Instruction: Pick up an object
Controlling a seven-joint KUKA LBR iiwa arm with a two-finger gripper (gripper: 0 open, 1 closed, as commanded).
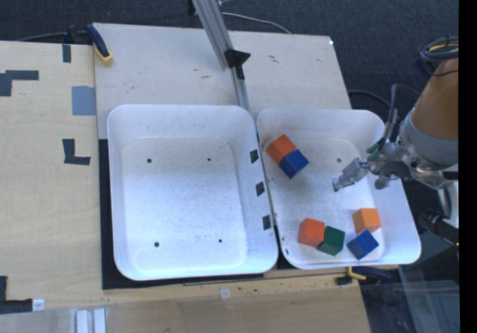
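Six small cubes in right shallow white plastic bin (387, 127), orange cube (280, 148) touching blue cube (294, 163) near bin's upper left, my tool (349, 179) above bin's bare middle, fingers' opening not discernible, nothing visibly held, orange cube by the rim (366, 218), blue corner cube (363, 243), orange front cube (311, 232) beside green cube (332, 240).

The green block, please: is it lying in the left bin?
No, the green block sits in the right bin, touching an orange block.
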